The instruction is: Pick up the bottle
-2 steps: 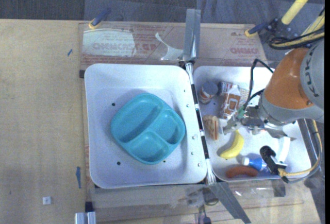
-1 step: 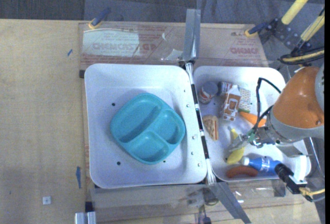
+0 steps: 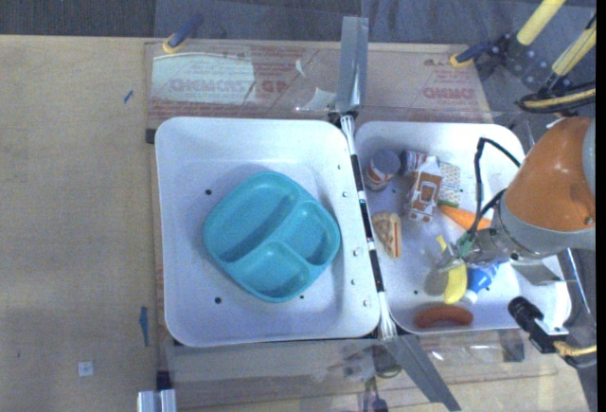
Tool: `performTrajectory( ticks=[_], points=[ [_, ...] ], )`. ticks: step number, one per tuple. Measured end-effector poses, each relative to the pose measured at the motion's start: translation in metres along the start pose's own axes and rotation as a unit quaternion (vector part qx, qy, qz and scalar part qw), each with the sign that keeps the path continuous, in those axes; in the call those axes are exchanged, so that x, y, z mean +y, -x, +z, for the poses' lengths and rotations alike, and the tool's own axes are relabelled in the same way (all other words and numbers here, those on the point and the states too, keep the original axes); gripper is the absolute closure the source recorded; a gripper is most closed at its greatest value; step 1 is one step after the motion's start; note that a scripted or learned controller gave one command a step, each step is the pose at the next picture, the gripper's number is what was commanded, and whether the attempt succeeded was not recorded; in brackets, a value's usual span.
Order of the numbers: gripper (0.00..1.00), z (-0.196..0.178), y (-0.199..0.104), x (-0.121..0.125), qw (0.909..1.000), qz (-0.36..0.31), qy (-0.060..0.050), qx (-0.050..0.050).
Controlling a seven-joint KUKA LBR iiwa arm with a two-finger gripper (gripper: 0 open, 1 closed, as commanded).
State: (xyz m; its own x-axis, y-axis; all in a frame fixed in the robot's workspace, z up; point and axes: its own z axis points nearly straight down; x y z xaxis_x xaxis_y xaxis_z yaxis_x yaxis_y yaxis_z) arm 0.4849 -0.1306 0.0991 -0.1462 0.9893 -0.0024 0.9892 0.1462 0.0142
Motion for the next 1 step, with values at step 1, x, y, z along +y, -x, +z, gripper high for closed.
performTrajectory(
  ticks=[1],
  points=[
    [1.0, -0.1239, -0.0015, 0.0462, 0.9977, 0.068, -0.007, 0.0]
  ],
)
